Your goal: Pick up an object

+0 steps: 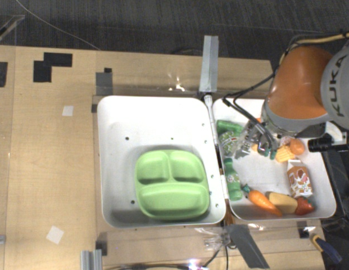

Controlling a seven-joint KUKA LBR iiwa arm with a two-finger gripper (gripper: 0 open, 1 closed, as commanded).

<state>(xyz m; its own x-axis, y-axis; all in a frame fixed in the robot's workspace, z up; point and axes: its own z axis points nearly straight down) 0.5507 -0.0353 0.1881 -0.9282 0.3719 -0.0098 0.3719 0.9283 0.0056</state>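
Down at the near rim of the right bin [331, 207] the carrot [261, 201] lies lengthwise, well below the tool [254, 142], which hangs beside green packets [229, 129], can't tell if it's open or gripping anything

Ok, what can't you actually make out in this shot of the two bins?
- Hand: in the camera view it is small and cluttered with cables, so open or shut is unclear, as is whether it holds anything.
- Right bin: the arm covers its upper right corner and whatever lies there.
- Green items by the divider: too small and glary to identify.
- Carton: label too small to read.
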